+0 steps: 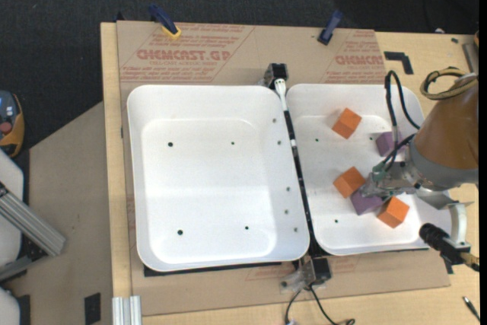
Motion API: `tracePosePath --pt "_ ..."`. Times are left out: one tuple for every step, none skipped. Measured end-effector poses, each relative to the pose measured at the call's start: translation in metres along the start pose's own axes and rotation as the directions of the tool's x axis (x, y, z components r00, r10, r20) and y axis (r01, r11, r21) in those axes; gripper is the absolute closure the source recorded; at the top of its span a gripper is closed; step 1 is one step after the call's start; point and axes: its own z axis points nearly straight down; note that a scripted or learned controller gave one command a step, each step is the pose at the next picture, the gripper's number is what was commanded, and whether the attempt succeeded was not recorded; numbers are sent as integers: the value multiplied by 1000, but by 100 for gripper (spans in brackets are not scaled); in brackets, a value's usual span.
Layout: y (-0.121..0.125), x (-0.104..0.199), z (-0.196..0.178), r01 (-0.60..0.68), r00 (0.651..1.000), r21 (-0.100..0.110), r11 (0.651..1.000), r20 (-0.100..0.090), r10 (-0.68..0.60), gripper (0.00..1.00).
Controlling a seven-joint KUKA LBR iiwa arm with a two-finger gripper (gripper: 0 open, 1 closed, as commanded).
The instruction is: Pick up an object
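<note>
White plastic forms the two shallow bins that are seen side by side on the surface (pixel 114 164), which is covered by a printed cardboard sheet (pixel 228 49). Blue clamps (pixel 164 20) are fixed along the far edge of that sheet. The left bin (pixel 144 164) is seen with only its small dark holes marked on the floor. In the right bin (pixel 319 164), several small blocks are scattered. An orange block (pixel 347 122) is placed toward the far part of the bin, and a second orange block (pixel 349 182) lies nearer the middle. A purple block (pixel 385 141) is seen just beside the arm's cable. A second purple block (pixel 364 202) lies close to the near wall, and a third orange block (pixel 393 212) is found just to its right. The grey arm (pixel 449 156) is reached in from the right, with its orange band shown above the wrist. The gripper (pixel 378 185) is lowered over the cluster of blocks near the bin's near right part, directly above the nearer purple block. Whether its fingers are open or closed, and whether anything is held, cannot be told.
</note>
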Motion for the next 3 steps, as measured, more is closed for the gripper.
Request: tracePosePath --pt "-6 -38 -42 -3 1000 22 1000 -10 3 100" --pt "-6 -35 -39 0 1000 27 1000 -14 0 0" --pt "74 -57 -10 3 1000 21 1000 -11 -3 0"
